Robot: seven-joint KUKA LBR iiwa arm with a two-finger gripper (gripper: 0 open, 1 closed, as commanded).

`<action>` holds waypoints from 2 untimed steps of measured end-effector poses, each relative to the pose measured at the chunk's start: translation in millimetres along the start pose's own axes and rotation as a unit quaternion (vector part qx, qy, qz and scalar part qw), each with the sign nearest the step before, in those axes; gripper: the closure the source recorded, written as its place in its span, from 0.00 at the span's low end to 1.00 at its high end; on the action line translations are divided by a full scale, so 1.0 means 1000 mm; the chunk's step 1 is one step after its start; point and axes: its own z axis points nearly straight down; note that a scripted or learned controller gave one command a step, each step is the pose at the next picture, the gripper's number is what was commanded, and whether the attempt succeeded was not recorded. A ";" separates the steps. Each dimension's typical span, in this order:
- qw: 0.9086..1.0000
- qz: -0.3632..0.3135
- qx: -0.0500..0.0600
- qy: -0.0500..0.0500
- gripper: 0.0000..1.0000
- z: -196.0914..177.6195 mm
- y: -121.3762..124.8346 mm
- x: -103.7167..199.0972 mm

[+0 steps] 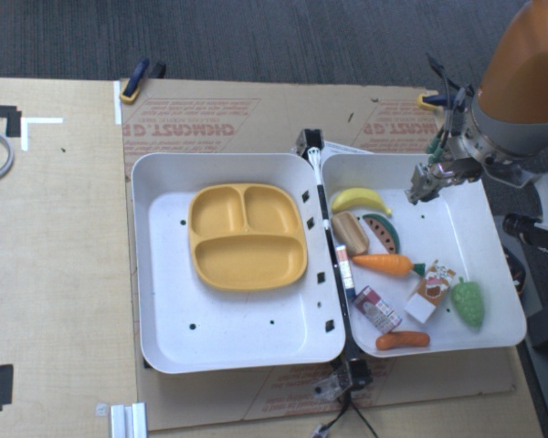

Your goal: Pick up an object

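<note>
Here, the arm's gripper hovered at the upper right of the frame, above the back of the right bin; whether it was open or closed could not be told from this angle, and nothing showed in its grasp. The toys it might pick lay crowded below and to its left: a banana, a bread roll, a watermelon slice, a carrot, a small carton, a green fruit, a wrapped bar and a sausage.

The likely trouble was the crowding. The roll, melon and carrot sat touching or just beside one another, so a descent there could nudge a neighbour or catch two at once; the rounded banana and carrot looked apt to slip from a pinch. The banana also lay near the divider wall, which could block one side of a grasp.

The left bin held a yellow divided plate. Both bins rested on cardboard over a pale wooden bench, with dark carpet across the top of the frame.
</note>
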 end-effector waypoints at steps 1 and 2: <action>0.998 -0.057 0.000 0.000 1.00 -0.140 -0.028 -0.005; 0.996 -0.087 0.000 0.000 1.00 -0.032 -0.016 0.041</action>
